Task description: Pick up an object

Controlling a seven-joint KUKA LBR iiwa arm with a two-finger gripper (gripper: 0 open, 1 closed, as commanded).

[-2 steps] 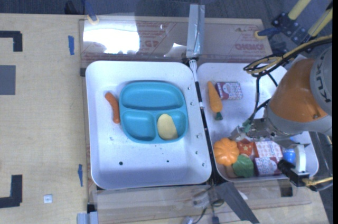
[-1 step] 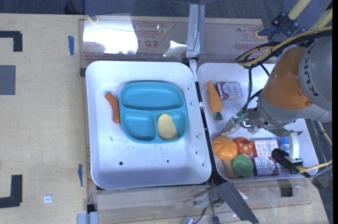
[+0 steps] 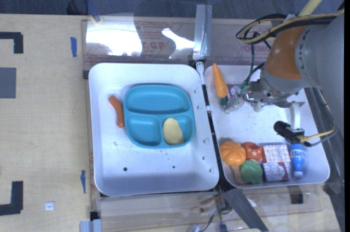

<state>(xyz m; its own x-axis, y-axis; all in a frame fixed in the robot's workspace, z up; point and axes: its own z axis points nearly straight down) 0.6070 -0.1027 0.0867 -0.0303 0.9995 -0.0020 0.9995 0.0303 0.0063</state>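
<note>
Camera view recorded gripper (image 3: 234, 100), finger spread indiscernible under the wrist, beside a tapered orange carrot (image 3: 219, 80) in the right bin (image 3: 322, 168); glossy yellow potato (image 3: 173, 131) occupied the blue tray (image 3: 156, 100).

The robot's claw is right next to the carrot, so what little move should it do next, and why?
Probably a small slide toward the left bin's side, to centre over the carrot. The gripper sits just beside the carrot's lower end in the right bin, with nothing seen held. The carrot lies close against the bin's wall, so lining up first seems wise.
</note>
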